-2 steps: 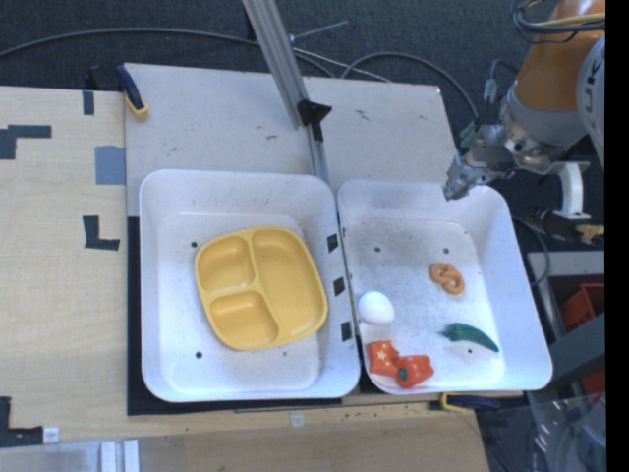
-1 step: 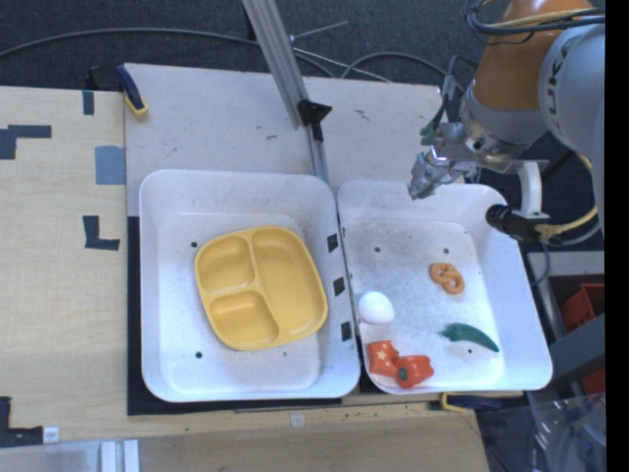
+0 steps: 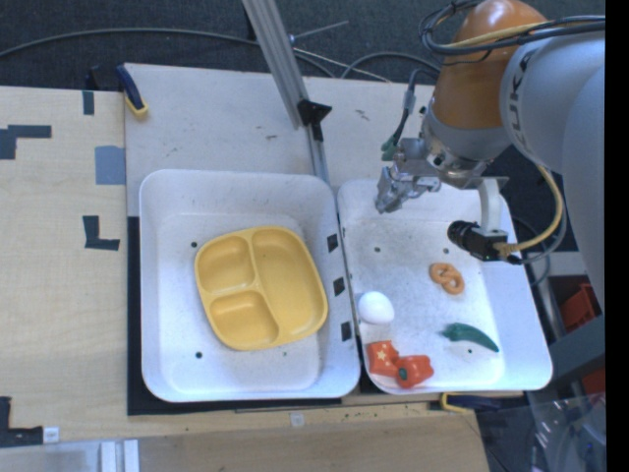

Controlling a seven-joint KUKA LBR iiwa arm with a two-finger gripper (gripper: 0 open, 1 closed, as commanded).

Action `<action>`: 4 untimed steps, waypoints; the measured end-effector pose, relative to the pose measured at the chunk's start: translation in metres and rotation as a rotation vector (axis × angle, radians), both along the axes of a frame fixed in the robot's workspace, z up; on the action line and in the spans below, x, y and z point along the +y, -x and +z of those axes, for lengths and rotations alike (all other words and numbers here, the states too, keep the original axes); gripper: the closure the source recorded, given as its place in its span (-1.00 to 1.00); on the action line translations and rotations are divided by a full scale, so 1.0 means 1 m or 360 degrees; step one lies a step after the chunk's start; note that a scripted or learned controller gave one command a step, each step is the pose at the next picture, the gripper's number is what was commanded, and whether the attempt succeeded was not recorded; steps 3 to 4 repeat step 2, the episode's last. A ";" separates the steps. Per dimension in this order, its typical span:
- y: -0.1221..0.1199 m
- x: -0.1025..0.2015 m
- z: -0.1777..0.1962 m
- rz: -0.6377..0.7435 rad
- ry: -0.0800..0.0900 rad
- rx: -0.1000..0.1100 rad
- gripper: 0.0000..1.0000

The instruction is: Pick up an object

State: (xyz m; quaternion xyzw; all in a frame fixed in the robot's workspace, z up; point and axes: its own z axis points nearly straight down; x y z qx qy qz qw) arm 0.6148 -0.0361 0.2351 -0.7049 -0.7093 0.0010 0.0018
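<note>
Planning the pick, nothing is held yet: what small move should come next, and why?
Probably shift the pincer toward the pretzel and start lowering. The pincer hangs over the right bin's far corner, away from every item, and the pretzel lies nearest, apart from the others.

Grey arm (image 3: 550, 77) reaches in; claw (image 3: 390, 197) points downward.

Bare bin floor (image 3: 403, 254) above egg (image 3: 374, 308)

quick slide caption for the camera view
Tool hovers over right bin holding egg, pretzel, green pepper; yellow tray in left bin.
</note>
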 end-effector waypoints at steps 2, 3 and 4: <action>0.029 0.103 0.004 0.0003 -0.0001 -0.0002 1.00; 0.029 0.103 0.004 0.0003 -0.0001 -0.0002 1.00; 0.029 0.103 0.004 0.0003 -0.0001 -0.0002 1.00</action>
